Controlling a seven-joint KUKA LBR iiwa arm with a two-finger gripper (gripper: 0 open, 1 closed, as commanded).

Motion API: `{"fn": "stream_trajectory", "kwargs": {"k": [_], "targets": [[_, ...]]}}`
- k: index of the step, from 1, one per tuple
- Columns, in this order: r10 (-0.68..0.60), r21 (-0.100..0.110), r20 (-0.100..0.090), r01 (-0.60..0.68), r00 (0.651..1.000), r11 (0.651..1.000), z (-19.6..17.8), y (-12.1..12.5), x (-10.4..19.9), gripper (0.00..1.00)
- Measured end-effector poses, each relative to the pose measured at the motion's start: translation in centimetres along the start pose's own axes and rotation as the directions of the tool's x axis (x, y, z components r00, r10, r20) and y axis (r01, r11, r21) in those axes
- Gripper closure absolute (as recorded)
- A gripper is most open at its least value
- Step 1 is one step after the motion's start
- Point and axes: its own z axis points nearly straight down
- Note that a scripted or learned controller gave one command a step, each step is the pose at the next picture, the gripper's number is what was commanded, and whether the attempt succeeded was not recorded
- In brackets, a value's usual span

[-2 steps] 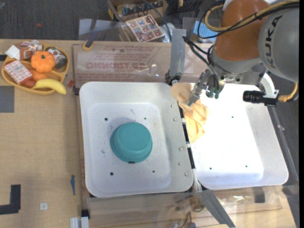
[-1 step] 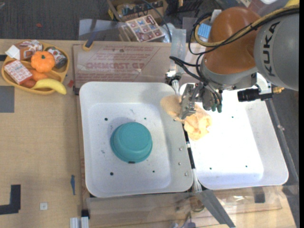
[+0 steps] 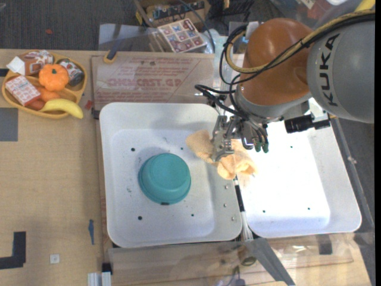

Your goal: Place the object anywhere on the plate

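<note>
Arm reaches in from the right, gripper (image 3: 223, 151) low over the ridge where the two white bins meet. A pale yellow, crumpled object (image 3: 233, 164) lies draped across that ridge, partly in the left bin (image 3: 119, 136). Fingers appear pinched into it; likely lifting. Teal plate (image 3: 165, 178) sits well apart, left.

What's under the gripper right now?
The gripper hangs over a yellowish crumpled object straddling the divide between the two bins. The arm covers the object's middle.
</note>
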Motion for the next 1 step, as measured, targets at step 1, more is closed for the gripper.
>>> {"fn": "stream_trajectory", "kwargs": {"k": [1], "targets": [[-0.003, 0.0, 0.0, 0.003, 1.0, 1.0, -1.18, 2.99, 3.34, 1.0]]}}
